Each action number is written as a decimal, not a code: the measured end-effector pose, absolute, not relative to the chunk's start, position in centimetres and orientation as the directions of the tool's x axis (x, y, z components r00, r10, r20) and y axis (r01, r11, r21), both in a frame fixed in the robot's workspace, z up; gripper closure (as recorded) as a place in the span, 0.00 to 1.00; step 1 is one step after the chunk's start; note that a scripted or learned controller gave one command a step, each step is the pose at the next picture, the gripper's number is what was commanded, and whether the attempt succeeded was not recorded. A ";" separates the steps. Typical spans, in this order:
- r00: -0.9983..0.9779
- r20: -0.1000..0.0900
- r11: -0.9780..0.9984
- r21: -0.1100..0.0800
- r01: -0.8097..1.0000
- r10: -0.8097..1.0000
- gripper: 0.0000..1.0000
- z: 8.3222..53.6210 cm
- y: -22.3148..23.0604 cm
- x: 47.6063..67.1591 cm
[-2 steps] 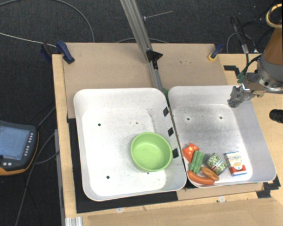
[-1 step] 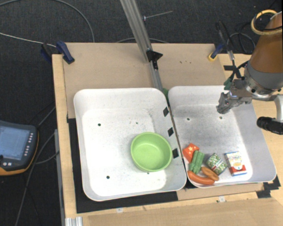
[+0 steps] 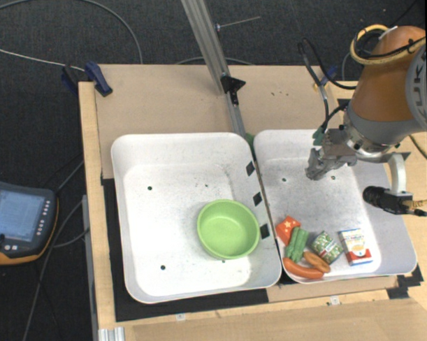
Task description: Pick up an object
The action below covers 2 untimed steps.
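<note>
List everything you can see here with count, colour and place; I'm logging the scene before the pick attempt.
bins: two, white, side by side on the bench
bowl: one, green, near right part of the left bin
red block: one, red-orange, near edge of the right bin
green pod: one, green, beside the red block
sausage: one, orange-red, near edge of the right bin
green packet: one, green, right of the pod
carton: one, white with blue and orange, near right corner of the right bin
pendant: one, grey and orange, left of the bench
arm: one, grey with orange band, reaching from the right
gripper: one, grey, over the far part of the right bin
</note>
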<state>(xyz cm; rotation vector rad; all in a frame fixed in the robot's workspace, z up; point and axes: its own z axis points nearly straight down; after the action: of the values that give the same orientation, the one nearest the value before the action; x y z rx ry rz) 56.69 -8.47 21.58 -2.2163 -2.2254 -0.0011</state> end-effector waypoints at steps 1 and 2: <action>-0.006 0.002 0.006 0.001 1.000 1.000 1.00 22.6 -2.4 55.7; -0.006 0.002 0.006 0.000 1.000 1.000 1.00 22.5 3.7 54.3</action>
<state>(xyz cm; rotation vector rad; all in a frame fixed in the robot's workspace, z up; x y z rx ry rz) 54.35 3.69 22.49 -2.2141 -2.2268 -0.0018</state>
